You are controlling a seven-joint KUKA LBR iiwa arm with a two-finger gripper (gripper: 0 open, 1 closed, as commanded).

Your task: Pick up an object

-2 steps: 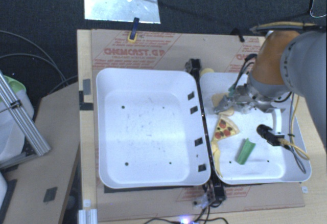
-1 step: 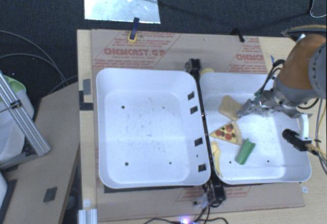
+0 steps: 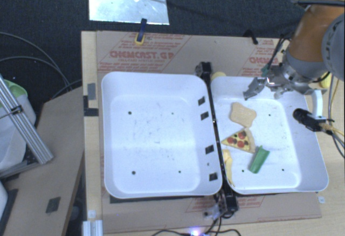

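The claw (image 3: 268,88) hung spread and released over the right bin (image 3: 308,175), above the bread slice (image 3: 242,115), pizza slice (image 3: 240,140) and green block (image 3: 258,159).

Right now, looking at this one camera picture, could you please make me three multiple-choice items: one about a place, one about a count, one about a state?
1. Where does the pizza slice lie?
A. In the right bin
B. In the left bin
C. On the bench outside the bins

2. How many separate items lie well inside the right bin, away from its left wall?
A. One
B. Three
C. Six

3. What is the gripper doing?
A. Lifting the green piece
B. Hanging over the right bin's far edge with nothing held
C. Pressing on the bread slice

Answers:
1 A: the slice sits near that bin's left wall.
2 B: bread slice, pizza slice, green piece.
3 B: all three items lie apart from it.
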